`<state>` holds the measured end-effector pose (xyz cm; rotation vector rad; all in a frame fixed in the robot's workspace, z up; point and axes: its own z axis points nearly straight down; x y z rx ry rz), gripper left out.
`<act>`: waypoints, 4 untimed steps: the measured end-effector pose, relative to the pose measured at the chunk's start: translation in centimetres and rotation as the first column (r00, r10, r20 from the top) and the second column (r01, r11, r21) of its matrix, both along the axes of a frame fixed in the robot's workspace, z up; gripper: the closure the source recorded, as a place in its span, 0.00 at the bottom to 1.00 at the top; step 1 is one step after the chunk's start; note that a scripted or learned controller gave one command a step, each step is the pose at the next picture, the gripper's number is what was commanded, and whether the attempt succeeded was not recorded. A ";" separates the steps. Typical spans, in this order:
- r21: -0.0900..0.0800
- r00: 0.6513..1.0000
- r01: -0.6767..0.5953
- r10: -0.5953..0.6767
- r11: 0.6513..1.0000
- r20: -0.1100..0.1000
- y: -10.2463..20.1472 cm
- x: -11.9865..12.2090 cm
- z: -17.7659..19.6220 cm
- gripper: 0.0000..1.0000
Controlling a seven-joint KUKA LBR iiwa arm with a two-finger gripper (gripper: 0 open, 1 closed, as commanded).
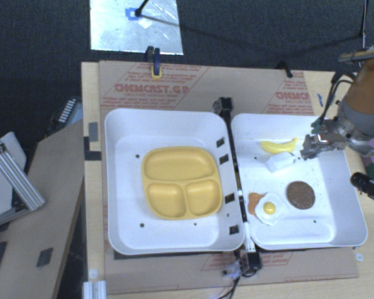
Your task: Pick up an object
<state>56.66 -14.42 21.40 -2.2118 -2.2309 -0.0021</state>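
Note:
In the right bin (336, 229) lie a yellow banana (278, 146), a small white block (280, 162), a round brown patty (300, 195) and a fried egg (268, 209) beside an orange piece (255, 201). My gripper (313, 146) hangs over the bin's upper right part, just right of the banana and the white block. I see nothing held in it.
The left bin (121, 142) holds a yellow three-compartment tray (177, 180). Black clips (232, 167) run along the seam between the bins. Cardboard lies under both bins. A metal plate (136, 18) lies at the back, an aluminium frame (9, 173) at the left.

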 end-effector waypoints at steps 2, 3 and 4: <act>0.001 1.000 -0.001 0.001 1.000 0.000 10.5 -1.5 -0.6 1.00; 0.001 1.000 -0.002 0.002 1.000 0.002 15.8 -1.6 0.9 1.00; 0.000 1.000 -0.001 0.001 1.000 0.001 21.4 -1.3 0.1 1.00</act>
